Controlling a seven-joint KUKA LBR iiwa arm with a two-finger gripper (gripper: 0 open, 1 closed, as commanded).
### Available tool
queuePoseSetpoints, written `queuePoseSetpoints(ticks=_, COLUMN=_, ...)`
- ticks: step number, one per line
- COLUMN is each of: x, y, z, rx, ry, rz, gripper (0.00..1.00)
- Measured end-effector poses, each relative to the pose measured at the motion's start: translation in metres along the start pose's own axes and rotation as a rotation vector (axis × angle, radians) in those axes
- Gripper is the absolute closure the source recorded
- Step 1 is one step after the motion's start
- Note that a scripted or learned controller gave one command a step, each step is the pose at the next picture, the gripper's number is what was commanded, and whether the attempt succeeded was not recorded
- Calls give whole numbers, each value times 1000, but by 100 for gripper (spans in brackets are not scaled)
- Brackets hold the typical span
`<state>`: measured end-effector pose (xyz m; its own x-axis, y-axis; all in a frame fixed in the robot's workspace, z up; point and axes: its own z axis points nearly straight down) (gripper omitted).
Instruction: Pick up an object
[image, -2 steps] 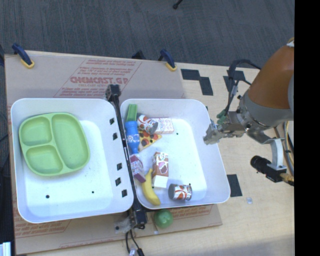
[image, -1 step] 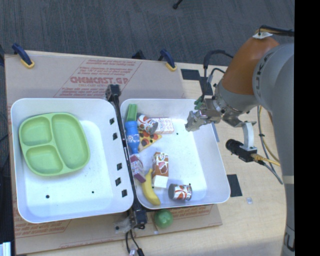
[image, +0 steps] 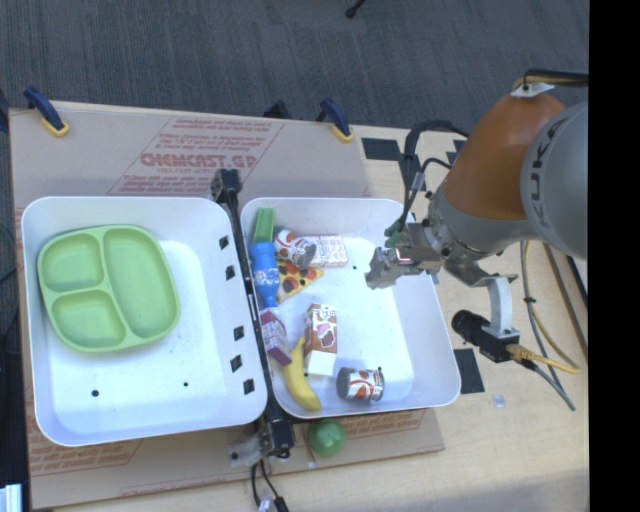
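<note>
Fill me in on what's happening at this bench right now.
A grey and orange robot arm reaches in from the right, its gripper above the right edge of the right bin. Nothing shows between its fingers. That bin holds a banana, a small can, a blue bottle, a green stick and some small cartons. The left bin holds a green divided plate. A green ball lies outside the bins at the front.

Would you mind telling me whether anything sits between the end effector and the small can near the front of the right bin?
Nothing visible does. The end effector hangs over bare bin floor by the right bin wall, and the floor from there to the can is bare. The nearest neighbour, a small carton, lies left of that line.
</note>
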<state>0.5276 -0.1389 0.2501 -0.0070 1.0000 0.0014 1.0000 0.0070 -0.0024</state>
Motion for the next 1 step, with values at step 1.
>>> queuePoseSetpoints(ticks=1, x=24, y=-22, z=9, rx=3, ry=-1, rz=-1, gripper=100)
